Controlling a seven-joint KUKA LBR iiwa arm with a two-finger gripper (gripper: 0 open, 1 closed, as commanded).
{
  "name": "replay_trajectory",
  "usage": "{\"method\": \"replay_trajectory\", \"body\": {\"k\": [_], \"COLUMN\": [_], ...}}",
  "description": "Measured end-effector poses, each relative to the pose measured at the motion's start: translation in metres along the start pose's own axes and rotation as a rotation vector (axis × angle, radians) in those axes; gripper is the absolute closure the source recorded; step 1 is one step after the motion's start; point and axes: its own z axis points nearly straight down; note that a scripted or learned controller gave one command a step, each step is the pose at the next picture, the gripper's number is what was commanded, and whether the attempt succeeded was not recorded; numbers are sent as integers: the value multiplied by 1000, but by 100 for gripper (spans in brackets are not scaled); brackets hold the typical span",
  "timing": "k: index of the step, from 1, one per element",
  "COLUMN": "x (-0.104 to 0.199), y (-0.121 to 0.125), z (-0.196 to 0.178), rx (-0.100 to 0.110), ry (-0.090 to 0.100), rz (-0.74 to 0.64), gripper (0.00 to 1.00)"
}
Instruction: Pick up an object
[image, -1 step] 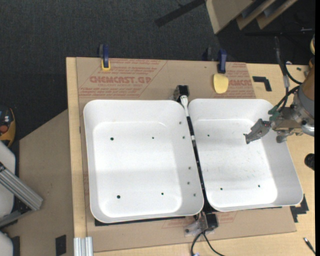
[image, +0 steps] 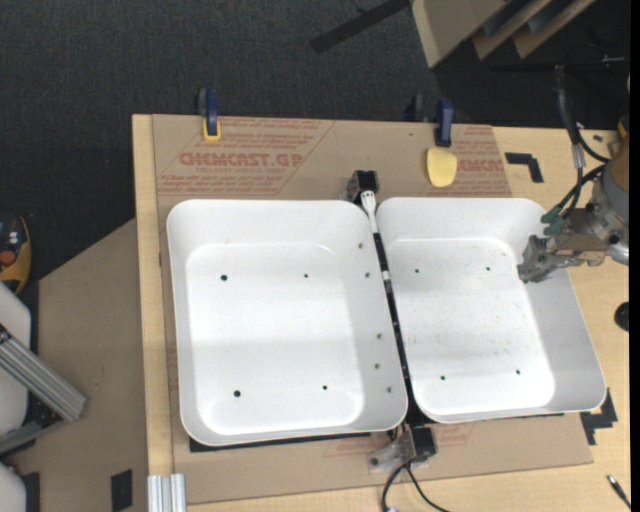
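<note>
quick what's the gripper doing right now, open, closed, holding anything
Gripper: at the right edge of the right bin; open or closed cannot be told, and no held object is visible.

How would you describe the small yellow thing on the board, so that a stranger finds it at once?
Start at the brown board under the two white bins. Look just beyond the far rim of the right bin, below the blue clamp. There lies a small pale yellow object, the only yellow, rounded thing near that bin.

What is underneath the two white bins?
A brown board printed with red lettering lies under the left bin and right bin, held by blue clamps. The bins cover its middle, so that part cannot be seen.
</note>
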Motion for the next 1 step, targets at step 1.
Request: {"method": "replay_trajectory", "body": {"k": [1], "x": [46], "y": [48], "z": [-96], "rx": [-12], "ry": [0], "rz": [-7], "gripper": [100]}}
